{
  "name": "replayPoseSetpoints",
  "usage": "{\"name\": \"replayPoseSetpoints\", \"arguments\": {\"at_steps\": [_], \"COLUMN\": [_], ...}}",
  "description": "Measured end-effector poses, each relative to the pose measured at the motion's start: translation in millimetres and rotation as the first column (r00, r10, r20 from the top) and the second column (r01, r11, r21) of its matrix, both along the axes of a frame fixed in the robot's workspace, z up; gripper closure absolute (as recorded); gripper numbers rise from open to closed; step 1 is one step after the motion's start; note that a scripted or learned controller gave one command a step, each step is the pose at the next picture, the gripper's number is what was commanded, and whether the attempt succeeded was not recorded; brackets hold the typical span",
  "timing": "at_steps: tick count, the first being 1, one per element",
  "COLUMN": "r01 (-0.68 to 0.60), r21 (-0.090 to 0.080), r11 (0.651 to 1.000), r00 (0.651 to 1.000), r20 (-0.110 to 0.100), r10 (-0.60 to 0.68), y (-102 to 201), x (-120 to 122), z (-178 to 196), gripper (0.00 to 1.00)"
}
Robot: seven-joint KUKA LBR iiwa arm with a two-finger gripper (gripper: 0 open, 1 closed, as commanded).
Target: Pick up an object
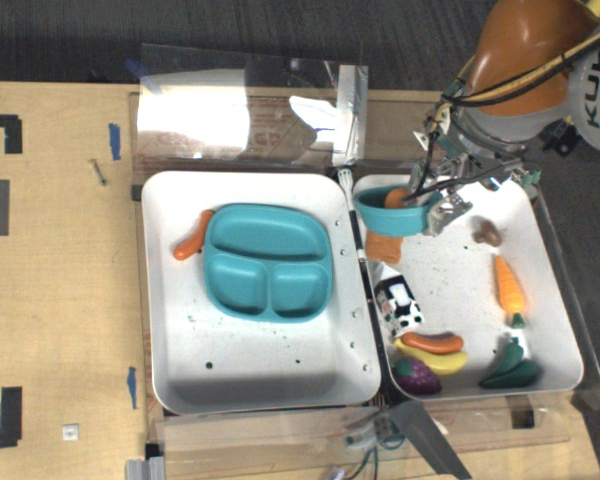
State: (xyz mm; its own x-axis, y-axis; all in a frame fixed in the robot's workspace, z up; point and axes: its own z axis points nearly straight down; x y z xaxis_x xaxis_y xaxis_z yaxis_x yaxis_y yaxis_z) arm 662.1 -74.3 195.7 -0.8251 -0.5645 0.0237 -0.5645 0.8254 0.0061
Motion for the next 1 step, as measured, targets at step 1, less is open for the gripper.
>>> {"name": "replayPoseSetpoints", "arguments": {"at_steps": [1], "r01": [-0.041], "r21": [0.008], "r11": [0.999], "r00": [0.998], "r20": [0.037], "r10": [0.041], "y": [-6.8], "x": [7.1], "z": [64.1], "gripper": [1.00]}}
